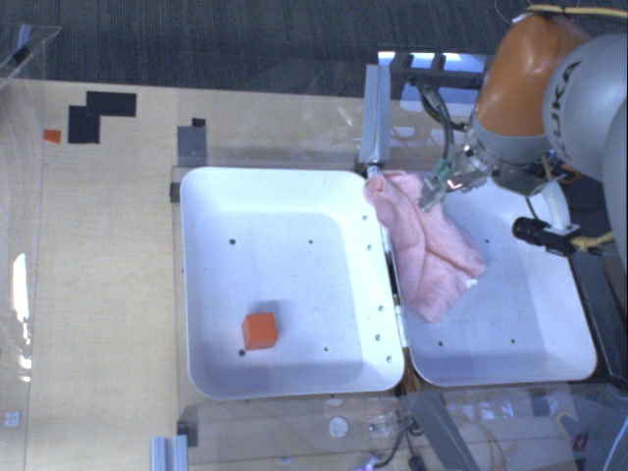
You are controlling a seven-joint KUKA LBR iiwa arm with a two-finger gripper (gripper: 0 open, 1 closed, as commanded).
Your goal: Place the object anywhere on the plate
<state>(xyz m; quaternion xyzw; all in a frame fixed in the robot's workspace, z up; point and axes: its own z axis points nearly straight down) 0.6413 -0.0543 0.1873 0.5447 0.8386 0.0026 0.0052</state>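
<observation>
Arm (549, 77) over the right bin (530, 351), gripper (439, 186) on the pink cloth (427, 248).
The cloth lies along that bin's left edge, its top corner pinched between the fingers. An orange block (260, 331) sits near the left bin's (275, 224) front-left corner.

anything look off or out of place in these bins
The pink cloth lies crumpled in the right bin, its top corner draped over the rim toward the left bin. The orange block sits flat there.
</observation>
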